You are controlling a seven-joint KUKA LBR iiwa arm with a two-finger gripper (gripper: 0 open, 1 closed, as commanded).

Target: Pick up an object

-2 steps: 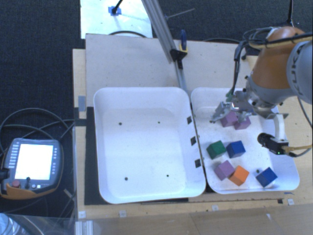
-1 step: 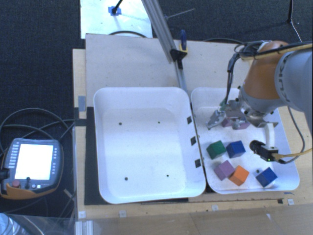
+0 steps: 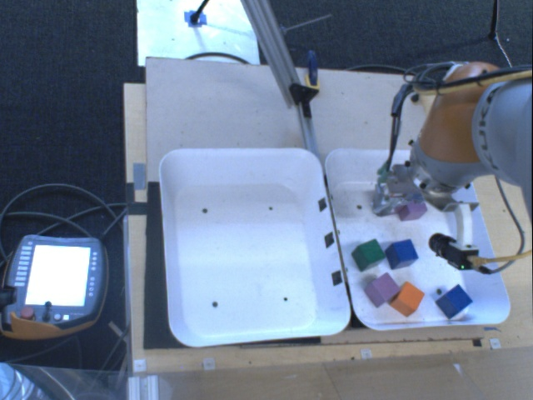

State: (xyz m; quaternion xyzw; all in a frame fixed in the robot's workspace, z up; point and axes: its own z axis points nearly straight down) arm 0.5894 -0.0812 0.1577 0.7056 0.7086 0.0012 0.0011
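Purple block: small cube, pale mauve/violet, matte faces, top face lit, edges soft at this res. Sits in right bin, upper part, just right of and slightly below gripper, touching or nearly touching fingertip area; contact not resolvable. Not seen between fingers.

Gripper: metallic, grey, pointing down over bin floor, near bin's upper-left area. Finger state: cannot tell, tips merge w/ shadow and wrist hardware.

Arm: grey link w/ orange band above wrist, up and right of gripper, entering from right side. Black cables looped above wrist.

Other blocks, all in right bin, all below gripper:
- Green block: dark green, below gripper, slightly left.
- Blue block: just right of green, close beside it.
- Second purple block: same pale violet as task block, lower down, touching orange block.
- Orange block: lower right of second purple.
- Second blue block: furthest lower right, apart from rest.

Black cylindrical fitting w/ cable, right of and below gripper, over bin.

Left bin: white, shallow, well left of gripper, shares edge w/ right bin; small dark dots on floor.

Metal pole: slanted, up and left of gripper. Teach pendant: far left, off bench, lit screen.
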